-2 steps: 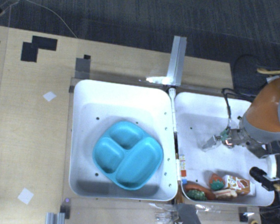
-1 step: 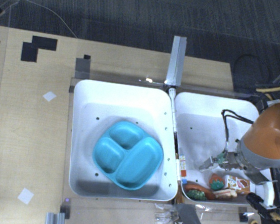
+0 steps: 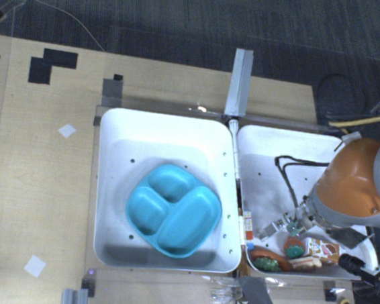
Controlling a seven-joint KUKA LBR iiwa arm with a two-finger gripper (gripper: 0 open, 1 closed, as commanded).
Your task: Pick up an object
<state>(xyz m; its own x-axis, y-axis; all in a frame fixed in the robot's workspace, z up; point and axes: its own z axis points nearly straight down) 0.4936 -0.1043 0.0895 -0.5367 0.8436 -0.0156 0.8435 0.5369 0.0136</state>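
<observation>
green toy (image 3: 294, 249) | in item pile at right bin's (image 3: 271, 153) front edge | gripper (image 3: 289, 226) just above it, claw state can't tell | step: approach | next: descend, close on toy

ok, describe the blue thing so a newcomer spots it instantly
Start at the left shallow white bin. Lying in its middle is a turquoise plastic divided plate with three compartments. It is far larger than the small colourful items heaped in the right bin's near corner.

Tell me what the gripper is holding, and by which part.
Cannot be told: the gripper is low over small objects in the right bin, its tips unclear.
</observation>
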